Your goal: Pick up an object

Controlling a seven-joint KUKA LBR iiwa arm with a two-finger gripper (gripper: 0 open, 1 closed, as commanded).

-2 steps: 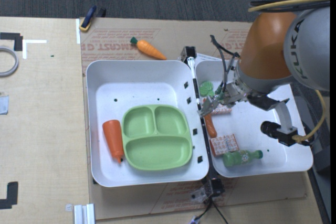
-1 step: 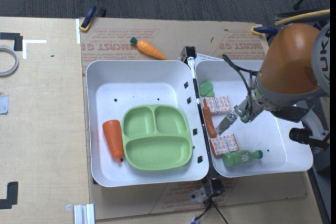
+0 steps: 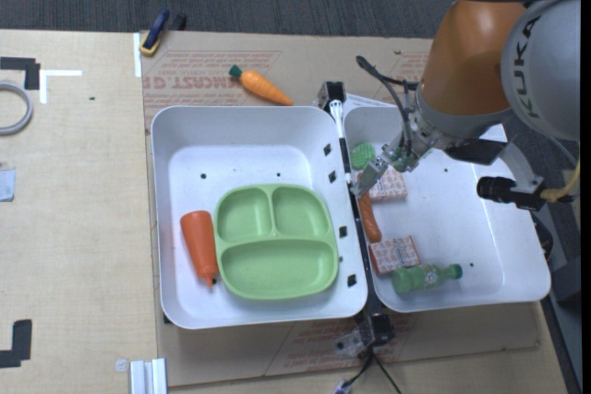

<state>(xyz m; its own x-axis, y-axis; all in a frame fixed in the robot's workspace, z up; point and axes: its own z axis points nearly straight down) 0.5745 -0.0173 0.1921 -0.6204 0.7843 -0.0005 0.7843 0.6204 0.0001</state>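
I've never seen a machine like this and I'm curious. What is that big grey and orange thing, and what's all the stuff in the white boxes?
That is a robot arm. It reaches in from the right, and a camera above the bench looks down at it. At its tip is a gripper, like two fingers for picking things up. It hangs low over the right bin, next to a small pink box. I can't tell if it holds anything.

The left bin has a green plate with three sections and an orange cylinder beside it. The right bin also has another pink box, a green bottle and a small orange stick. A toy carrot lies outside, behind the bins.
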